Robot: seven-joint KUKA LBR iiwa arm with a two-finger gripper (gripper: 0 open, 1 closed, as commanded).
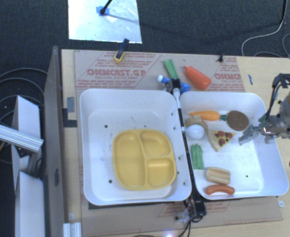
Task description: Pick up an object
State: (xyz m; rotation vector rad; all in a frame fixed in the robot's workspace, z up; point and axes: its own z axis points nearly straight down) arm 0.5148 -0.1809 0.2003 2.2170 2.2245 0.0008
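The end effector sits low over the right bin's right side, w/ the arm coming in from the right edge. Its grey tip points left toward the pizza slice; whether it is released or clenched can't be told, and nothing shows as grasped. It is near the brown disc but contact can't be judged.

Objs in the right bin, from the end effector outward: the brown round disc, then the yellow pizza slice w/ red dots, an orange carrot along the top, a white egg by the left wall, a green veg piece, a tan bread roll and a red-orange sausage at the bottom.

The left bin holds 1 yellow tray w/ 3 compartments.

On the bench behind the bins lie a green piece and an orange bottle-shaped obj.
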